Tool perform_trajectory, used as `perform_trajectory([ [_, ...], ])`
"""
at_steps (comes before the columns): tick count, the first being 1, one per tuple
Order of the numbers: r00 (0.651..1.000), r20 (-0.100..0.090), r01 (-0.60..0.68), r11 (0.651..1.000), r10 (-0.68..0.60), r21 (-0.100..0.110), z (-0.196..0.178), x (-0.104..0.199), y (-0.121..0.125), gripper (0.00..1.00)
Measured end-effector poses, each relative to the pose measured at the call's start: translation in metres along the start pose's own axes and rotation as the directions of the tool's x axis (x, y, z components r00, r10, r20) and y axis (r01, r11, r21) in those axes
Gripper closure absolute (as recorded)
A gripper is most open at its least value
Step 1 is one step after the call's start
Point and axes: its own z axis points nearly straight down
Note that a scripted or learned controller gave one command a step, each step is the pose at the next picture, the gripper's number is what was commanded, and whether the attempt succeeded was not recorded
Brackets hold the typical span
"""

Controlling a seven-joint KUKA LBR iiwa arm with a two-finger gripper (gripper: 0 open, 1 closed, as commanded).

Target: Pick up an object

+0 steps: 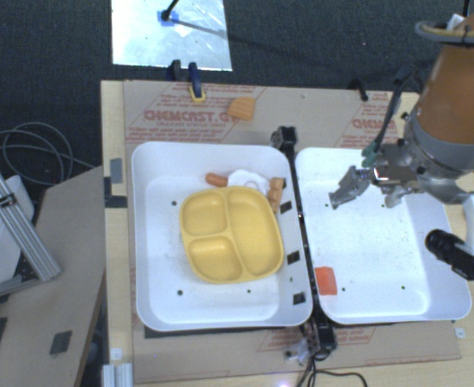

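Fingers [351, 187]: can't tell if apart or together, too blurred; nothing visibly between them. They hang over the right bin [430, 301], toward its 10 o'clock corner. Arm [455, 103] comes in from 3 o'clock, orange band above the grey wrist. Orange block [325, 280] lies in the right bin at its 7 o'clock corner, well apart from the fingers. Left bin [152, 216]: yellow divided plate [230, 236] in the middle; at the plate's 12 o'clock a small orange piece [216, 180] and a white item [247, 181], at 1 o'clock a tan piece [276, 190]. Tan block [241, 108] sits on the desk [318, 111], 12 o'clock of the left bin.
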Motion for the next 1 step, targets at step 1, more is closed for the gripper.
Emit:
perform_trajectory([
  [1, 1.000, 0.000, 0.000, 1.000, 0.000, -0.002, -0.0100, -0.0020, 0.0008, 1.00],
])
